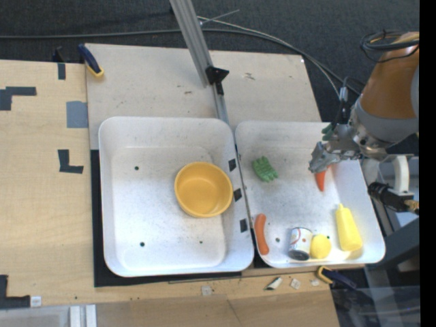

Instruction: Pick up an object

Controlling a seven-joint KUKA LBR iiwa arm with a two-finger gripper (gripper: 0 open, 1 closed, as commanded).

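My gripper (319, 166) hangs over the right side of the right bin (286, 131), reaching in from the right. A small orange carrot (320, 180) sticks out downward from between its dark fingers, and the fingers are shut on it. Other pickable things lie in the same bin: a green leafy toy (265, 169) at the left middle, a red-orange sausage shape (261, 234) at the front left, a small can (298, 243) on its side, a yellow lemon (320, 247) touching the can, and a long yellow piece (348, 228) at the front right.
The left bin (122, 182) holds a yellow bowl (202, 189) near its right wall. A slanted metal pole (197, 43) with a black clamp stands behind the bins. Cables run across the back. The arm's orange band (392, 80) is at the right.
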